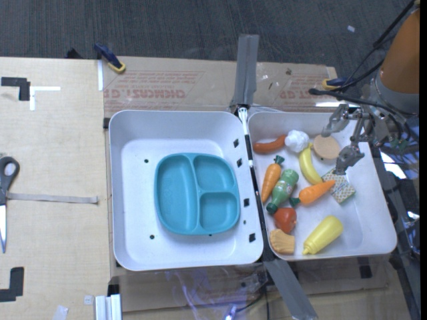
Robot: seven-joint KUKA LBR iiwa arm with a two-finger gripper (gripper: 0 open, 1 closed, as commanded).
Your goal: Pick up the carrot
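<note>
While the grey arm hangs over the right bin [377, 244], its gripper [348, 157] sits just right of the banana [308, 167], above a checkered block [343, 191]. Can't tell whether it's spread or pinched; nothing visibly caught in it. Carrot [270, 180], orange w/ green top, lies well left of the banana, near the bin's left wall, clear of the gripper. Btwn carrot & banana: a green veg piece [284, 187]. A 2nd orange tapered piece [315, 192] lies just below the banana, touching the block. Above the banana: a white bulb [297, 140] & a tan disc [326, 148]. Below it, a red tomato [285, 217] & a yellow squash [323, 235]. Far left of the banana, a teal plate [180, 179] in the left bin [130, 239].
</note>
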